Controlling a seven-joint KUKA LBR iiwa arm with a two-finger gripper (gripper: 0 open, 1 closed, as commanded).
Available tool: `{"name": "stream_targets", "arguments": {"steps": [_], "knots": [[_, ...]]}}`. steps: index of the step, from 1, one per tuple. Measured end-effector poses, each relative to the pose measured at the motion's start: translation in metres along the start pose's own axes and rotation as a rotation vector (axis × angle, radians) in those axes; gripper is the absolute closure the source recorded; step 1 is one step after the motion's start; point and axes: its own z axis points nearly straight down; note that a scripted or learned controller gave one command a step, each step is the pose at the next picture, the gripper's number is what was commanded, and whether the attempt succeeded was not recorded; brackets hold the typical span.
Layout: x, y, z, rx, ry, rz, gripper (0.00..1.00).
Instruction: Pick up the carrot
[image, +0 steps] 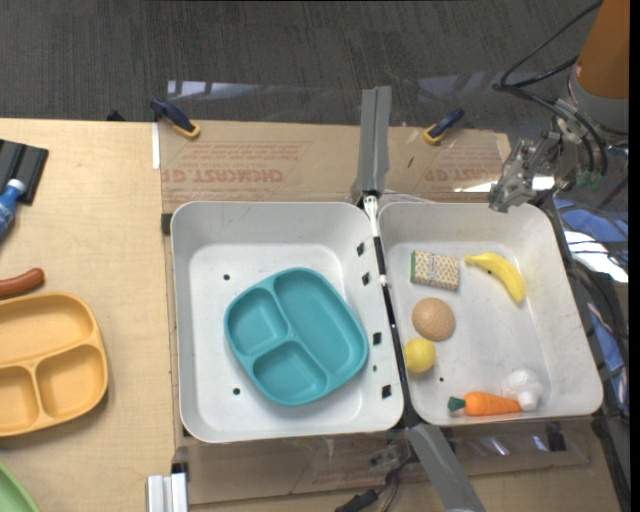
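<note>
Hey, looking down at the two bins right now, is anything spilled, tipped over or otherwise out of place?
Nothing looks spilled or damaged. The teal plate sits askew in the left bin. In the right bin, the carrot lies against the near wall, beside a small white object I can't identify.

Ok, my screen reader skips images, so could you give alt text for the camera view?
A carrot lies at the near edge of the right bin, while the gripper hovers above that bin's far corner. A teal divided plate sits in the left bin.
</note>
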Motion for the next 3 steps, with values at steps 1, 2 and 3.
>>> {"name": "stream_targets", "arguments": {"steps": [1, 2, 3], "knots": [[0.028, 0.052, 0.060, -0.001, 0.009, -0.391, 1.00], [0.048, -0.037, 0.008, 0.001, 0.005, -0.330, 1.00], [-0.038, -0.092, 0.047, 0.001, 0.006, -0.178, 1.00]]}}
